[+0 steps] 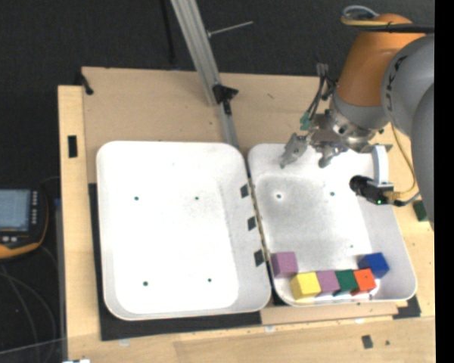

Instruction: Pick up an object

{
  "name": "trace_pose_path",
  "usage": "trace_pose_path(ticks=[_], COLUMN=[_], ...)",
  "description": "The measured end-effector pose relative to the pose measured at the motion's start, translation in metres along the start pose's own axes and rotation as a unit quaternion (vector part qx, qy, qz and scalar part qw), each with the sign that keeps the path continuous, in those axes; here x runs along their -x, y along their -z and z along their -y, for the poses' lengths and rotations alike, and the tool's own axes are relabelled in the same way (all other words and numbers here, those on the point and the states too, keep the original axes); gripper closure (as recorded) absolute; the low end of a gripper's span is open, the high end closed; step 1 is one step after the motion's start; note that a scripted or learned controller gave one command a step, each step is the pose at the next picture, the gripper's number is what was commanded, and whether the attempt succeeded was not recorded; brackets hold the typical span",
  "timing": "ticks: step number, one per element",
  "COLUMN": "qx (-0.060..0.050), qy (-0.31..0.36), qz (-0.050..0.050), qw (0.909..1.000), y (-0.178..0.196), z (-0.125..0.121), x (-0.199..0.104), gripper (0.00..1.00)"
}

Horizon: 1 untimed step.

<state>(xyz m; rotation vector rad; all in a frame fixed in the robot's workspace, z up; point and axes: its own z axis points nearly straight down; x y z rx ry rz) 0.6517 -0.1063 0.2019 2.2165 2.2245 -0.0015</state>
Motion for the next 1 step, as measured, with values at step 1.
trace_pose_path(ticks=[1], qx=[0.001], qy=[0.001], qz=[0.0], qw=[1.0], y=[0.0114], z=[-0.0007], x=[0.0005], gripper=[1.0])
